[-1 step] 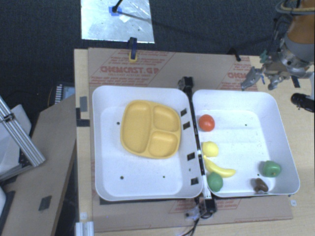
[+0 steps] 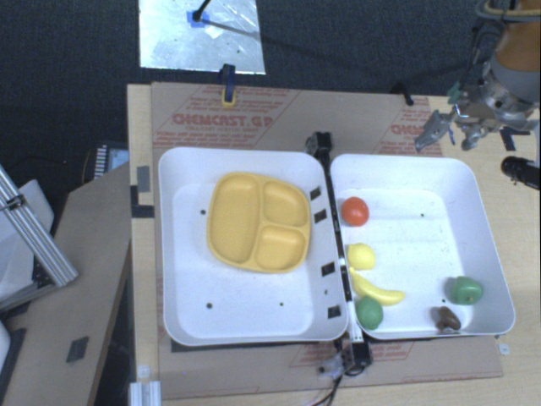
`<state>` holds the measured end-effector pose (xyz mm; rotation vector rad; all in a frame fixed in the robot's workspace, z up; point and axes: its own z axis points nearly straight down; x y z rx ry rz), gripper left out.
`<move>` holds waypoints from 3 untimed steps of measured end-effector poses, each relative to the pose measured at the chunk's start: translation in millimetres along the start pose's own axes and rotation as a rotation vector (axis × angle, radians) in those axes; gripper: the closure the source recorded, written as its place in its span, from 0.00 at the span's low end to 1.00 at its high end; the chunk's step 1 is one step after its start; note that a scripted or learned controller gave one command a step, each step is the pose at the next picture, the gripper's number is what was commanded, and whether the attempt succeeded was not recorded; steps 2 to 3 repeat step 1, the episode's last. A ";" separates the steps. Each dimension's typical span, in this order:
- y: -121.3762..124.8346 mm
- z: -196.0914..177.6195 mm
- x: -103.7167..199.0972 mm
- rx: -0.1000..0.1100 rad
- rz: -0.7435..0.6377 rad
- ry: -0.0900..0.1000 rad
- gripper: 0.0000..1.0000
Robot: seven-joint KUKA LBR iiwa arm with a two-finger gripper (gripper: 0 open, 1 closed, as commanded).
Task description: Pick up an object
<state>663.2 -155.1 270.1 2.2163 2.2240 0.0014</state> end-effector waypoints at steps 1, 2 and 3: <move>-2.9 40.6 0.9 0.000 0.002 -0.001 0.00; -2.9 40.6 0.9 0.000 0.002 -0.001 0.00; -2.9 40.6 0.9 0.000 0.002 -0.001 0.00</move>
